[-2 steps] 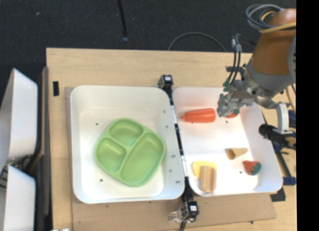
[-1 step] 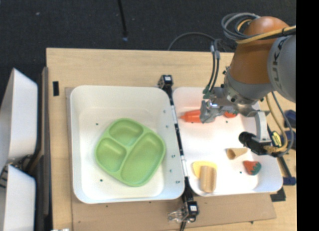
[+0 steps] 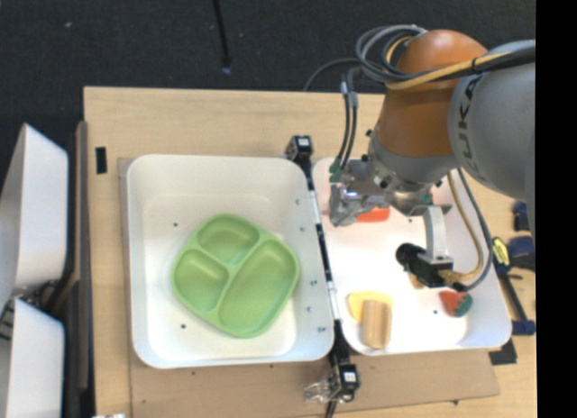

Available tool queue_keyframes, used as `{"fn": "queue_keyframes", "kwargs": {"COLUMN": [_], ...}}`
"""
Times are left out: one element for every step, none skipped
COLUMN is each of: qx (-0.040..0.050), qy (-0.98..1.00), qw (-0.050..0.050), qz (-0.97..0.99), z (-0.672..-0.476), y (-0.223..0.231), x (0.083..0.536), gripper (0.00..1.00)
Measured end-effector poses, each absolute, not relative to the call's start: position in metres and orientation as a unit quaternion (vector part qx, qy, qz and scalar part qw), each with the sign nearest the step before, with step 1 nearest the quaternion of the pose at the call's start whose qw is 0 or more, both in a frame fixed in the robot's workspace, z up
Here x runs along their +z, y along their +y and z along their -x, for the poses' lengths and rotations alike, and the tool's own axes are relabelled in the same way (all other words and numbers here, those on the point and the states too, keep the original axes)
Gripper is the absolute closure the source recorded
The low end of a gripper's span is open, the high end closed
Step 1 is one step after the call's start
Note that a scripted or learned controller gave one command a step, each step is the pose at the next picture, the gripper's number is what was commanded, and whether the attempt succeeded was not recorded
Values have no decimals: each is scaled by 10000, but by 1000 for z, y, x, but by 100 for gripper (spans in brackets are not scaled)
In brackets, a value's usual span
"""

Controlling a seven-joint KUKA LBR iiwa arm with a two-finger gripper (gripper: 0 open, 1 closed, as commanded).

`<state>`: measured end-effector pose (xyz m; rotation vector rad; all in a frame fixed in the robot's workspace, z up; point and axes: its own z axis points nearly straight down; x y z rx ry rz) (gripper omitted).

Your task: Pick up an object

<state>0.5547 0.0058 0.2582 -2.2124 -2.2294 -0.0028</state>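
Glossy white bin (image 3: 162, 182) holds a seemingly plastic green divided plate (image 3: 236, 274); pincer (image 3: 345, 211) state unclear.

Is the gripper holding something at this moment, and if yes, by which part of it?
It cannot be told. The gripper sits over the right bin, next to an orange object, but the arm hides where they meet.

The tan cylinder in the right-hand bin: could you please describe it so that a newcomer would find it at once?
Of the two white bins, take the right bin, under the arm. In its lower-left corner in the camera view, the tan cylinder lies against a yellow piece. It alone is pale brown; its neighbours are an orange piece and a red and green piece.
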Motion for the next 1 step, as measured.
{"fn": "queue_keyframes", "kwargs": {"qx": [-2], "qy": [-7095], "qw": [5], "qz": [7047], "z": [-539], "y": [50], "x": [254], "gripper": [100]}}
